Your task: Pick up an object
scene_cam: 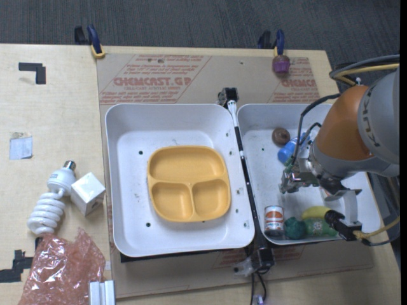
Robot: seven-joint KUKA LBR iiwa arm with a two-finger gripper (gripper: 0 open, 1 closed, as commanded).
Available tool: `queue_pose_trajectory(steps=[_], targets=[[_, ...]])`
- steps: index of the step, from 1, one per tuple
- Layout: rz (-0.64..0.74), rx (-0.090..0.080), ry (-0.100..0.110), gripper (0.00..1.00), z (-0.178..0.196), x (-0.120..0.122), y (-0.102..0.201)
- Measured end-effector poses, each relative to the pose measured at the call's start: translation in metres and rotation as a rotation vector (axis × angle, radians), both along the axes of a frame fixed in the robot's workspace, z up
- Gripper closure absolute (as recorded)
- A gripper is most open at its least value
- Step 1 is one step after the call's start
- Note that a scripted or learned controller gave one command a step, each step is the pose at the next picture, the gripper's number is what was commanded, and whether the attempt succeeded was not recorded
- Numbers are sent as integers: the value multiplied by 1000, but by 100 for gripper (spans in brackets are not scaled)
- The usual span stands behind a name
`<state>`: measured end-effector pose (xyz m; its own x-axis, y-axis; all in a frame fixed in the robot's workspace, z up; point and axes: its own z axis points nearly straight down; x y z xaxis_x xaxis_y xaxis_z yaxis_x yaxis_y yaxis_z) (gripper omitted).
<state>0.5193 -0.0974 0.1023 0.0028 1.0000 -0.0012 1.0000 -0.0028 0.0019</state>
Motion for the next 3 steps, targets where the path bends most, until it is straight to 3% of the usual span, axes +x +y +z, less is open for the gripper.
queue_pose_trajectory(steps=[1, 2, 3], targets=[[1, 1, 2, 0, -10, -42, 1], [-1, 1, -1, 100, 0, -41, 0], [5, 0, 0, 100, 90, -26, 60]])
